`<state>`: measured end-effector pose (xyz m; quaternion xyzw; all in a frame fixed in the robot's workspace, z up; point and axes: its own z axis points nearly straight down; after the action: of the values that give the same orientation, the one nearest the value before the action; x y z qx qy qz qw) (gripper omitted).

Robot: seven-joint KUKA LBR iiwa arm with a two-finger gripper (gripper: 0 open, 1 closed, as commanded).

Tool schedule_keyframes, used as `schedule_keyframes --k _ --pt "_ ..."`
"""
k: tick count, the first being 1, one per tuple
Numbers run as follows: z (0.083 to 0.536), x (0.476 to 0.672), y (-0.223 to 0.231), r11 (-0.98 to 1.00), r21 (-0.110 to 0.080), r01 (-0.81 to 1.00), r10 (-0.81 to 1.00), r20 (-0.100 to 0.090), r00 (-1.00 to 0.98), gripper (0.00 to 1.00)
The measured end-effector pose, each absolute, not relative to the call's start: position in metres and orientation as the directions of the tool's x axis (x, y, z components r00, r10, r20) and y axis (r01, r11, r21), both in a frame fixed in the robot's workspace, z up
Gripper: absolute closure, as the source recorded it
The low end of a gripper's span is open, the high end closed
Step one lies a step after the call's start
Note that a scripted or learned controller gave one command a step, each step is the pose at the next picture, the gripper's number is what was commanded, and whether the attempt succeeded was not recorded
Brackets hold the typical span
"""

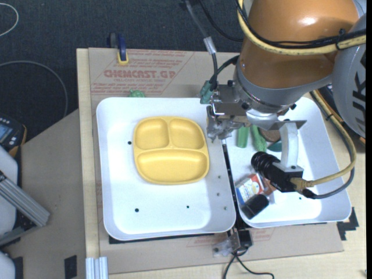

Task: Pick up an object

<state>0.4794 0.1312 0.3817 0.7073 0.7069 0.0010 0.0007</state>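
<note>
Metal gripper (224, 127) over the right bin's (302, 209) far-left corner; open or closed, impossible to tell. Just right, smooth green sticks (243, 136); nearer, a glossy printed packet (250, 186). In the left bin (168, 205), a rounded yellow three-compartment tray (171, 150).

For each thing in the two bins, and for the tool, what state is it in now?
Yellow divided plate: right way up, flat in the left bin, compartments empty.
Green piece: in the right bin, partly hidden by the arm.
Printed packet: lying flat, right bin.
Tool: above the wall between bins.
</note>
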Motion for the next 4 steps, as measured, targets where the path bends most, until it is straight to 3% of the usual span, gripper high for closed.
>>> schedule_keyframes --k 1,2,3,4 --pt "0.392 0.48 0.131 0.001 0.004 1.0 1.0 0.001 -0.001 1.0" --pt "0.343 0.479 0.11 -0.002 -0.004 1.0 1.0 -0.001 0.002 1.0" --pt "0.377 0.479 0.13 0.001 0.003 1.0 1.0 0.001 -0.001 1.0" --pt "0.368 0.496 0.087 -0.003 -0.002 1.0 1.0 -0.001 0.003 1.0"
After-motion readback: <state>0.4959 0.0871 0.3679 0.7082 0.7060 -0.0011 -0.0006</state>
